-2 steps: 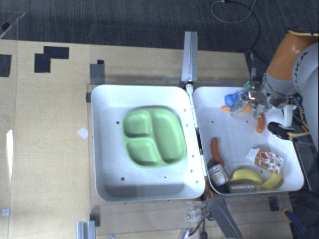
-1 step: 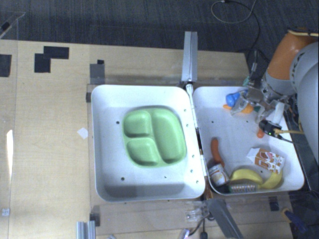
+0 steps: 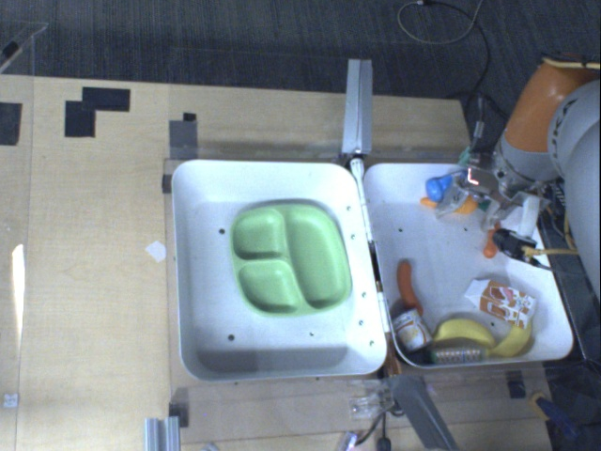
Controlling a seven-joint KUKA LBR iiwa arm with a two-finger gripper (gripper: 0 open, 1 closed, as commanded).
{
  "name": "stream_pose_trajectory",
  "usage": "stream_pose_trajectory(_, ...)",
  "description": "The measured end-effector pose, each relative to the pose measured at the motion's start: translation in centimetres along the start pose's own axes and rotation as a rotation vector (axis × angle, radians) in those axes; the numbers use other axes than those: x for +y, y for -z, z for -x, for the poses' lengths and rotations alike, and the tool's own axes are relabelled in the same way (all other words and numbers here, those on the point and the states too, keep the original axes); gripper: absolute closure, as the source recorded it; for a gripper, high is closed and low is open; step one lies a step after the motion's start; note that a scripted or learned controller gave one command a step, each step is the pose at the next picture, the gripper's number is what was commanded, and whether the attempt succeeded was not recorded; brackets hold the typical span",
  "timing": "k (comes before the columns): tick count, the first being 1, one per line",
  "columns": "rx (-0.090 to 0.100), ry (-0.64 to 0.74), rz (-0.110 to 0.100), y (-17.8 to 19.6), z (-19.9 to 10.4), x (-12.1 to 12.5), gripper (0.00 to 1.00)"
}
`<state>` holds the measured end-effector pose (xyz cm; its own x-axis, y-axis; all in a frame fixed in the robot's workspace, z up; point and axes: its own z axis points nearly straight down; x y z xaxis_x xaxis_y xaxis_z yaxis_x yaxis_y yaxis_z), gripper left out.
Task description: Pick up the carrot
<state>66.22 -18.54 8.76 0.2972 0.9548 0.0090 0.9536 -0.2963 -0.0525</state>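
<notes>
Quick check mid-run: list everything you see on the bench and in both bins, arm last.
Left bin: one, white, left of the divider.
Divided plate: one, green, three compartments, centre of the left bin.
Right bin: one, white, beside the left bin.
Sausage: one, reddish-brown, right bin near its left wall.
Can: one, small, pale label, front-left corner of the right bin.
Banana: one, yellow, front of the right bin.
Carton: one, white and orange, right of the banana.
Blue item: one, far side of the right bin, by the arm's end; what it is, unclear.
Arm: one, grey with orange band, over the right bin's far right corner.
</notes>
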Motion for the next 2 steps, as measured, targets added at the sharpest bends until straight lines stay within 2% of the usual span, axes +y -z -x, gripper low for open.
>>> stream_pose_trajectory(1,-0.005,-0.509,-0.032,-0.3,0.0,-0.5,0.00)
stream_pose_trajectory(2,-0.002,-0.505,0.003,1.0,-0.2,0.0,1.00)
